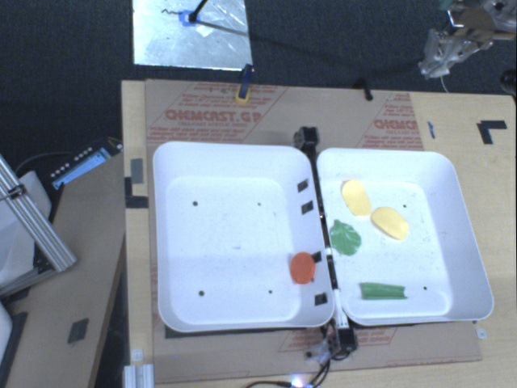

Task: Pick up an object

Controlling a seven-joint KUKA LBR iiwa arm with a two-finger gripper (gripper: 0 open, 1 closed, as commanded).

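White plastic makes up two shallow bins set side by side on a bench lined with printed cardboard [218, 111], seen from above at a slant.

Nearest the camera, in the right bin [460, 217], a green strip [383, 291] lies flat near the front wall. It looks thin and light, probably a toy bean pod, and it sits so low that fingers would need to straddle its narrow width and press down to the floor.

In the left bin [178, 184], an orange disc [302, 268] rests at the front right corner, just beside the wall where the two bins meet. It looks small, hard and smooth. The wall crowds one side, so a pinch would likely have to run parallel to that wall.

Further back in the right bin, a green leaf [345, 238] lies close to the dividing wall. It appears flat and possibly floppy, a poor thing to pinch.

Beside it, a yellow lump [390, 222] sits out in open floor, and just behind that a paler yellow piece [355, 196]. Both look rounded, light and likely slick plastic. The lump has clear space all around and some height, so I judge it the easiest pick, gripped across its short width.

Farthest away, past the bench's back right corner, the gripper [443, 55] hangs above dark carpet, well apart from every object. It holds nothing; whether its jaws are spread or closed I cannot tell. A foil-like square [192, 21] lies on the floor at the far left.
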